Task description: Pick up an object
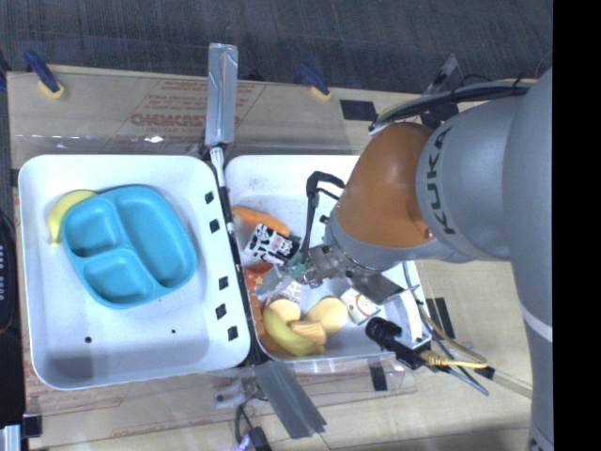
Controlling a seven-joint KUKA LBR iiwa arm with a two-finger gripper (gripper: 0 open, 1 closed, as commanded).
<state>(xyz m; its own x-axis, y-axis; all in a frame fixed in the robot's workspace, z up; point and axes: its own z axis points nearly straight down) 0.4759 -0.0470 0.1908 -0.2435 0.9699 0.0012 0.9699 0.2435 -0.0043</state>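
Arm: the grey KUKA arm [441, 195] bends low over the right bin [282, 172]
Gripper: the gripper [299, 269] sits down among the clutter; whether it grips anything cannot be told
Objects: a banana [282, 330], an orange carrot-like piece [261, 220] and a black-and-white patterned item [269, 244] lie in the right bin
Left bin: a blue divided tray [131, 242] rests over a yellow item [68, 209]
Progress: reach made, apparently; nothing visibly lifted, so grasp and lift remain

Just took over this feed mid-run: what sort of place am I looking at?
Most likely a robot lab's picking bench: two white bins, left and right, a grey and orange arm reaching into the right one, over toy food such as a banana, with a blue divided tray in the left.
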